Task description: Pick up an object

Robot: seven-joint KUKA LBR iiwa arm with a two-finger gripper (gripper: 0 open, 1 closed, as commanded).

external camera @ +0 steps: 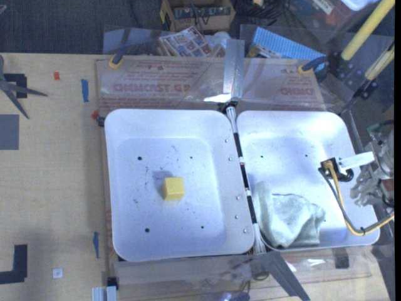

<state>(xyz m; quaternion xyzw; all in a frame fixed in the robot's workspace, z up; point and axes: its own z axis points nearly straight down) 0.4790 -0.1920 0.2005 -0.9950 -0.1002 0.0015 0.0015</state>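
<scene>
The counter (pixel 50 168) is pale wood and fills the view from 7 to 10 o'clock, with small blue tape strips (pixel 84 90) and a red mark (pixel 56 75) on it. A grey square (pixel 9 132) lies at 9 o'clock, and a black bracket (pixel 17 263) sits toward 8 o'clock. Clear plastic sheeting (pixel 188 83) with red lettering lies at 12 o'clock behind the bins. Beyond it the dark floor (pixel 69 14) holds a cardboard box (pixel 195 8) of cables, a blue ridged panel (pixel 282 47) and a yellow pole (pixel 369 21) at 1 to 2 o'clock. Light is even and cool.
</scene>
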